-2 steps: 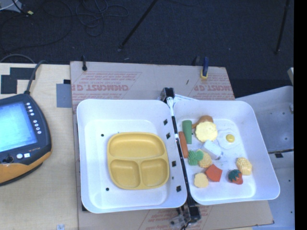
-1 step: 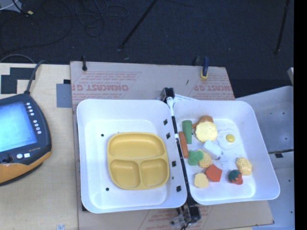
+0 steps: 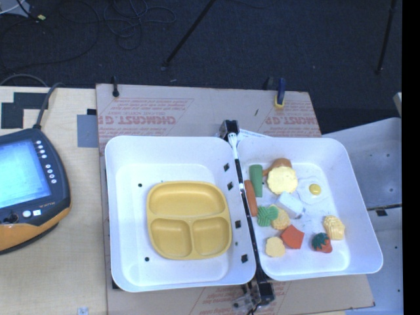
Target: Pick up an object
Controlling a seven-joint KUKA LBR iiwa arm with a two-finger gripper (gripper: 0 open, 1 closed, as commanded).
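Note:
The right white bin (image 3: pixel 357 241) holds several toy foods: a green cucumber piece (image 3: pixel 256 180), an orange carrot (image 3: pixel 251 198), a yellow round cookie (image 3: pixel 282 180), a fried egg (image 3: pixel 312 191), a white block (image 3: pixel 289 204), a green leafy piece (image 3: pixel 266 215), a red block (image 3: pixel 293 237), a yellow piece (image 3: pixel 275 247), a corn cob (image 3: pixel 334 227) and a strawberry (image 3: pixel 321 243). All lie loose on the bin floor.
The left white bin (image 3: pixel 125 163) bears a yellow three-compartment plate (image 3: pixel 188 218). A tablet-like pendant (image 3: pixel 29 186) lies on the bench at far left. Cardboard (image 3: pixel 197 113) sits under both bins, with a blue-yellow clamp (image 3: pixel 281 92) at its back edge.

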